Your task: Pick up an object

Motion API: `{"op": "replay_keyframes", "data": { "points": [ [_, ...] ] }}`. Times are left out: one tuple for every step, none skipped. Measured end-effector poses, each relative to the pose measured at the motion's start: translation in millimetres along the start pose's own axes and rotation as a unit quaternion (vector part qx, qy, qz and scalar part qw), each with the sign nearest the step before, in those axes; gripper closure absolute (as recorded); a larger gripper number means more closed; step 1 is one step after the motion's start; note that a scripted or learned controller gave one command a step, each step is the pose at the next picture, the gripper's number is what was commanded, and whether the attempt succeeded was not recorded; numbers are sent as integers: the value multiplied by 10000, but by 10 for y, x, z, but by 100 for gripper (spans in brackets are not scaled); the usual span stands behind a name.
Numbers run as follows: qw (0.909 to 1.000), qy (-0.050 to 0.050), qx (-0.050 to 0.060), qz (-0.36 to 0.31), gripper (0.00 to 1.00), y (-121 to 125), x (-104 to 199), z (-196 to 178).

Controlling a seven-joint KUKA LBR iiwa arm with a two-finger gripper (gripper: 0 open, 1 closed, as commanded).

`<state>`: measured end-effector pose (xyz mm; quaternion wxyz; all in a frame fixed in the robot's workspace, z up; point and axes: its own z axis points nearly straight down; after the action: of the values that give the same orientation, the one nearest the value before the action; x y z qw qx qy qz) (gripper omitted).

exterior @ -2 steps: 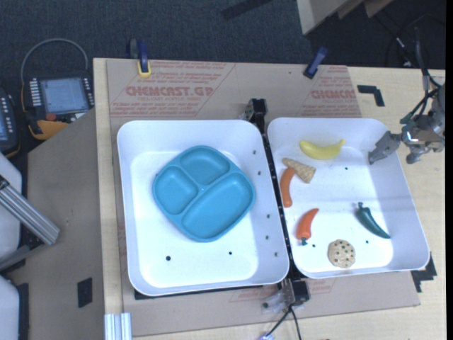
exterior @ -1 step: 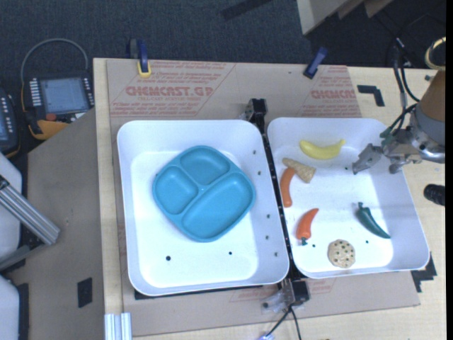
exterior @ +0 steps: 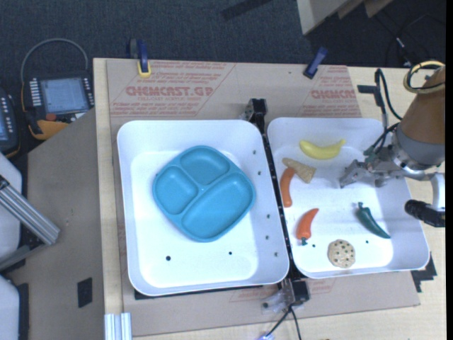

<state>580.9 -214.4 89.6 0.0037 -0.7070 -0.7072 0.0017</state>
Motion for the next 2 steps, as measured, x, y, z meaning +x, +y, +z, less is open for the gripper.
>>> {"op": "replay_keyframes", "data": {
  "points": [
    [10000,-21,-50,0,100,25,-11,-154],
    [10000,-32,-70,3,100,28,-86,-616]
  ]
}}
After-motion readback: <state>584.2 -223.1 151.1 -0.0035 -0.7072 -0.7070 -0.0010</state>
